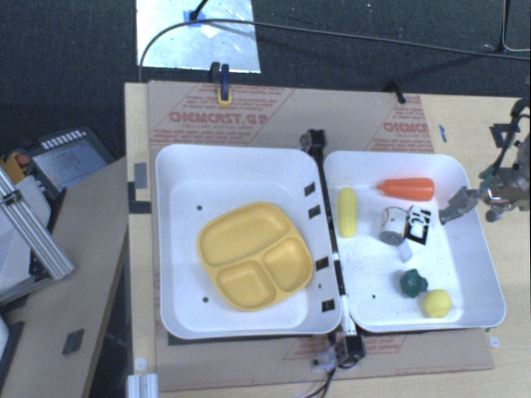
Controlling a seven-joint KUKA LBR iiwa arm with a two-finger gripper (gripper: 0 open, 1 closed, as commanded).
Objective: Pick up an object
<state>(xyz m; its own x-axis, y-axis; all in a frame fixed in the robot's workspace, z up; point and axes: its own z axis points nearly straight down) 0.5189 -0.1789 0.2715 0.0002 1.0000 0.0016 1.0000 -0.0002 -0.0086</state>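
Note:
The right bin [477, 255] holds an orange carrot [406, 188] at the back and a yellow corn cob [348, 211] along its left wall. In the middle lies a grey and white cup with a black-and-white tag [410, 224], with a small pale piece [404, 254] just below it. A dark teal object [412, 283] and a yellow lemon [437, 303] sit at the front. My gripper [474, 204] hangs over the bin's right rim, to the right of the carrot and the cup, touching none of them.
The left bin [178, 222] holds a yellow divided plate [253, 255]. A ridge with black clips [323, 239] separates the two bins. Both stand on a cardboard sheet [274, 114]. Grey equipment [50, 189] sits at the far left.

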